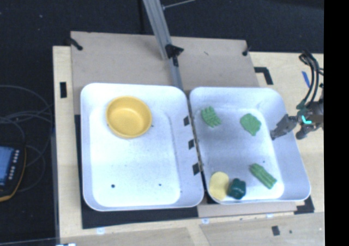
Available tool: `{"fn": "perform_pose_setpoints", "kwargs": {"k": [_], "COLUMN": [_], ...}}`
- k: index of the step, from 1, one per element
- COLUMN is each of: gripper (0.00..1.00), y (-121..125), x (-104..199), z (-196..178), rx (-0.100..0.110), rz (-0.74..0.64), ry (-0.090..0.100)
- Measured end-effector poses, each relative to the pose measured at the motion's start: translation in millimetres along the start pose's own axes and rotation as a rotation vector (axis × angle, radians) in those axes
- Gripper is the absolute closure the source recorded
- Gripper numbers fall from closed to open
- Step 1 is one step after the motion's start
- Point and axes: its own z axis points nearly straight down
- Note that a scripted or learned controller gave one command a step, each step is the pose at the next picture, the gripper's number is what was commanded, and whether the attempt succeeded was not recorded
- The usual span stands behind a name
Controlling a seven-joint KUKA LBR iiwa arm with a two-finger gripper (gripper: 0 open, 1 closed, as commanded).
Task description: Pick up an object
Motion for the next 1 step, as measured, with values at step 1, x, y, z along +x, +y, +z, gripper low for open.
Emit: {"fn": "perform_pose_setpoints", "kwargs": {"k": [1], "gripper": [0.0], "y": [0.0], "x": [0.0], "z": [0.0], "rx": [0.0], "rz": [0.0], "ry": [0.0]}}
